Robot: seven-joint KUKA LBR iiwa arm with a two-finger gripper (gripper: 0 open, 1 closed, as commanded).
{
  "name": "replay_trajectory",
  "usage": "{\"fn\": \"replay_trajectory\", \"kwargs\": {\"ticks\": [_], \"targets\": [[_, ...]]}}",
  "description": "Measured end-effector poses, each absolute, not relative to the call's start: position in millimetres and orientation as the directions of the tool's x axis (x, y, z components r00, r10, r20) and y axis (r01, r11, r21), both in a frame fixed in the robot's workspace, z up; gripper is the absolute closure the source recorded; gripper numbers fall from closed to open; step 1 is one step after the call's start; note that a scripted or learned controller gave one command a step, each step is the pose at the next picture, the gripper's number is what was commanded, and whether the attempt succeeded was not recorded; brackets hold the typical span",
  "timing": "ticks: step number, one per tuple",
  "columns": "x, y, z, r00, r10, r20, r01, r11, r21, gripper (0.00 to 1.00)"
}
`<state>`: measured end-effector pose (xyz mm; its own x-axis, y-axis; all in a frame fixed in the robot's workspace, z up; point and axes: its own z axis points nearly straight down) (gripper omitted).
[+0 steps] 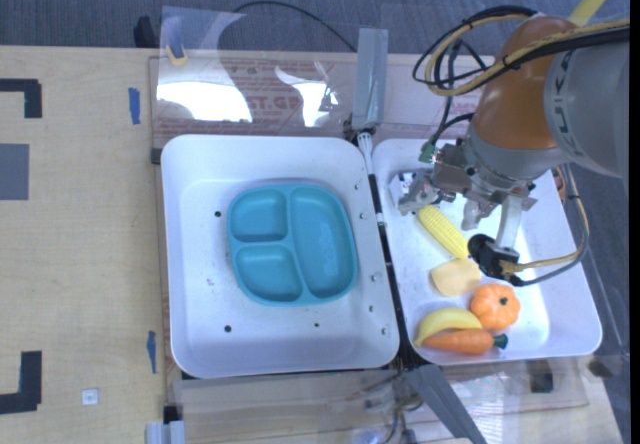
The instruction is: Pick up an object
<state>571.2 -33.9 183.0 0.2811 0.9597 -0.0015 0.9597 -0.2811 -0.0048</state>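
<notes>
Your tool [425, 194] hangs over the right bin [575, 327], in its far left corner area, close to the wall it shares with the left bin [190, 262]. You can't tell the tool's state from this slant: open or closed is not readable, and nothing is visibly clamped in it. The grey arm [530, 92] with the orange band comes in over the right bin's far right corner. Pickable things all sit in the right bin. The corn cob [443, 231] lies diagonal near the bin's left edge, its far end just beside the tool; contact is unclear. A pale yellow chunk [455, 278] sits at the cob's near end, touching or almost. The orange fruit [495, 307] is just beside the chunk, toward the near right. The banana [445, 321] and carrot [462, 341] lie together along the near edge, the carrot nearest the rim, the banana against it. The left bin holds a blue divided plate [293, 242], about centred, upright, well apart from the tool. Both bins sit on the pale wood worktop [80, 232], toward its right side.
</notes>
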Motion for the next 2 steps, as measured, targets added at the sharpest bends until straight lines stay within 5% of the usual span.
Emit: {"fn": "replay_trajectory", "kwargs": {"ticks": [1,2], "targets": [[572.5,-33.5,194.1,0.282,0.959,0.001,0.959,-0.282,0.0,1.0],[572.3,-33.6,193.4,0.282,0.959,0.0,0.959,-0.282,-0.001,0.0]]}}
